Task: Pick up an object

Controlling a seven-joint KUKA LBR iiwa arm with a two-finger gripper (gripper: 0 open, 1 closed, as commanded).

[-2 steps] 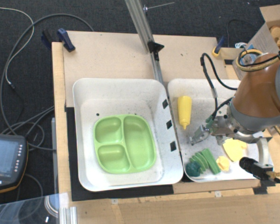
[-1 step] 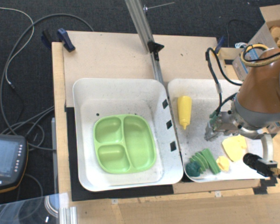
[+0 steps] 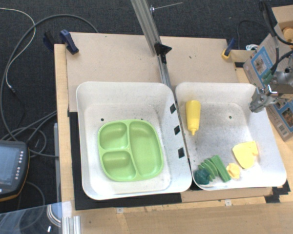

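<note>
Two white bins sit side by side on the desk [image 3: 117,57]. The gripper [image 3: 258,103] hangs at the far right edge of the right bin [image 3: 219,94], and I cannot tell how it is set. To its left lies a yellow squeeze bottle [image 3: 193,116]. Below it lie a yellow toy [image 3: 245,154] and a green toy [image 3: 212,169]. Far to its left, the left bin [image 3: 88,101] holds a green divided plate [image 3: 131,150].

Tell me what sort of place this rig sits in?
Likely a robotics lab test bench: a board clamped with blue clamps, loose cables on dark carpet, and a handheld control pendant beside two white bins of toy objects.
</note>
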